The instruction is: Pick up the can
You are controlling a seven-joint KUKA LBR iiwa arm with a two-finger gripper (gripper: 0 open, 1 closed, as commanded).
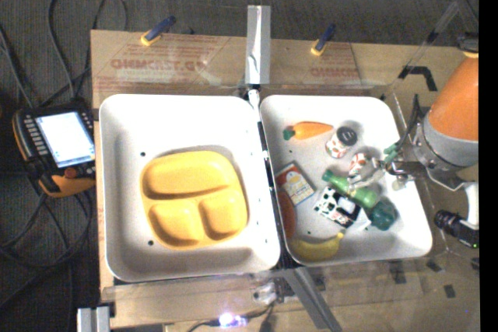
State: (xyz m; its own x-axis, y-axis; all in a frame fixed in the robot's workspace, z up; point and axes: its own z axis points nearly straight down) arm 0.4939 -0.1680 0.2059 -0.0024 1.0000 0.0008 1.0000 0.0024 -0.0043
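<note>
The can (342, 139) is small and white with red markings and a dark top. It stands in the upper middle of the right bin (405, 245), just right of an orange carrot (311, 130). My gripper (379, 166) reaches in from the right and hangs low over the bin's middle right, below and to the right of the can and apart from it. A small red and white object (359, 162) lies by the gripper's tip, and a green bottle (359, 194) lies just under it.
The right bin also holds a black and white patterned item (334, 206), a banana (319, 246) at the front and a red packet (296, 184) by the left wall. A yellow divided tray (194, 197) lies in the left bin (117, 167).
</note>
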